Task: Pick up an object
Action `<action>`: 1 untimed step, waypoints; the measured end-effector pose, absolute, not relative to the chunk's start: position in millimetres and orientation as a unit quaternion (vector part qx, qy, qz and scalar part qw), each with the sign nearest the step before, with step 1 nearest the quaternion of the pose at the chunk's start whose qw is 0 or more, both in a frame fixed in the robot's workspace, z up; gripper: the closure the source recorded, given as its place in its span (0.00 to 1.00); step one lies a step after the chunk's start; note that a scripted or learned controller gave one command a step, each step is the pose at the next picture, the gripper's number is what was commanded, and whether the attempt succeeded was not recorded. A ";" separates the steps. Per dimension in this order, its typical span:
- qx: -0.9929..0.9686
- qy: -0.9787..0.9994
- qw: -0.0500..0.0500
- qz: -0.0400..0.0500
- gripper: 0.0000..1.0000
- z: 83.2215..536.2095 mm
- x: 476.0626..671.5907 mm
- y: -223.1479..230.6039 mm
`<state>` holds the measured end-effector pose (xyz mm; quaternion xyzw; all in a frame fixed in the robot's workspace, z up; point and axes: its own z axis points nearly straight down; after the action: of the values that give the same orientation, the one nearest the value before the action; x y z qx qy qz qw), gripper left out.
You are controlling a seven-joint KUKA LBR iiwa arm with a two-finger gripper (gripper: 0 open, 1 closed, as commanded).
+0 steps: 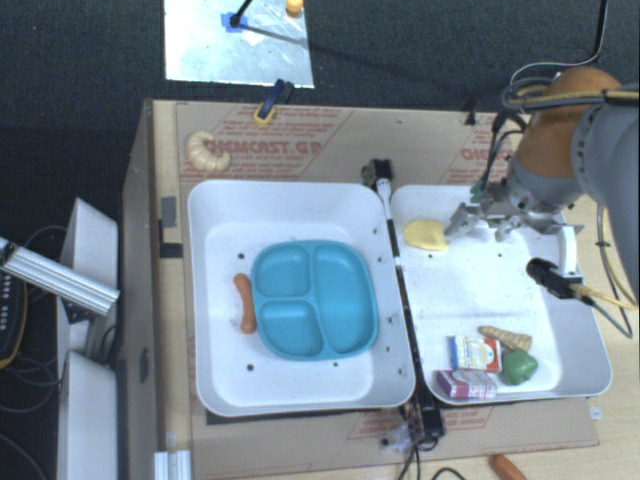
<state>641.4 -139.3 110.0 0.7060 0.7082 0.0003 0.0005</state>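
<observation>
A yellow lemon-shaped toy (425,234) lies in the right bin (470,298), just left of the gripper (487,220). Whether the gripper is clenched or released I cannot tell. In front of it, well apart, a green toy (518,368) and small cartons (472,353) cluster.

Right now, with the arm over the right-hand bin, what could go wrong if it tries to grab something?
The gripper sits near the yellow piece, which lies close to the divider between the bins; a grab there might hit that wall or push the piece away.

The small carton, cone and green toy are bunched in a corner, so fingers may catch two, or none.
</observation>
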 end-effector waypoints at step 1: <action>0.706 0.708 0.001 0.000 0.00 92.1 623.3 -142.1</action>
<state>623.3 -142.1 92.1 0.7064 0.7078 0.0002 0.0006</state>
